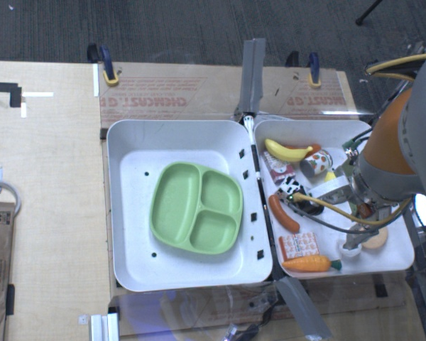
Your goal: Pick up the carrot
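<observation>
The two-finger claw (354,241) at the end of the grey arm hangs low over the right white bin (401,261), beside a round tan biscuit-like piece (375,239); whether it is apart or together cannot be told. The orange carrot with a green tip (310,263) lies against that bin's near wall, just below a small red-and-white packet (298,245), apart from the claw. A green divided plate (197,208) sits in the left white bin (128,261).

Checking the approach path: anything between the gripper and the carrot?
In the camera view, bare white bin floor lies between the gripper and the carrot. The small red-and-white packet sits just above the carrot, left of that stretch.
</observation>
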{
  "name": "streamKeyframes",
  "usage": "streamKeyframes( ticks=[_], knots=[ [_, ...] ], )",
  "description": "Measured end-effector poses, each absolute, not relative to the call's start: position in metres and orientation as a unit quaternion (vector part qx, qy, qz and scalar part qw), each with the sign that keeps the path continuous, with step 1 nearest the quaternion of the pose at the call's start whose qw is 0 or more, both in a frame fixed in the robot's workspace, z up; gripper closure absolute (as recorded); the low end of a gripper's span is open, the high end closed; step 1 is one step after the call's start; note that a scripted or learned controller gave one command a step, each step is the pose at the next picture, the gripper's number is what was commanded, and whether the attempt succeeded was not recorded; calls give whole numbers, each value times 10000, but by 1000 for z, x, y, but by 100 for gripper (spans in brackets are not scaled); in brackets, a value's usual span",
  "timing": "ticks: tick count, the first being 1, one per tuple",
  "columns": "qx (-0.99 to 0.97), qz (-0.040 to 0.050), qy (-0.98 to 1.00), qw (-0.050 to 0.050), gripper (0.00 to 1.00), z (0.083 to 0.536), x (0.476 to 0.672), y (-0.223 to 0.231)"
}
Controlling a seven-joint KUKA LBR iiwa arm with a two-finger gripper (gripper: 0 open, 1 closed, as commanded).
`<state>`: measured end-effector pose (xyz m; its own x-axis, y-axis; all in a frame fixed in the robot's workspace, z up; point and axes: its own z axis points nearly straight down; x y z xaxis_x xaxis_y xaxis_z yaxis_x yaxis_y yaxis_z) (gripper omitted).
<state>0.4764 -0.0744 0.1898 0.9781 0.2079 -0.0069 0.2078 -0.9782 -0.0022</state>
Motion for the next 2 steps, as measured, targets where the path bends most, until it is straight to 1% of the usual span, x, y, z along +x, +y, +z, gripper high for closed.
streamKeyframes(
  ticks=[1,2],
  knots=[
    [-9792,30,-2031,16,0,115,476,-94],
    [-9793,48,-2022,26,100,123,475,-95]
  ],
)
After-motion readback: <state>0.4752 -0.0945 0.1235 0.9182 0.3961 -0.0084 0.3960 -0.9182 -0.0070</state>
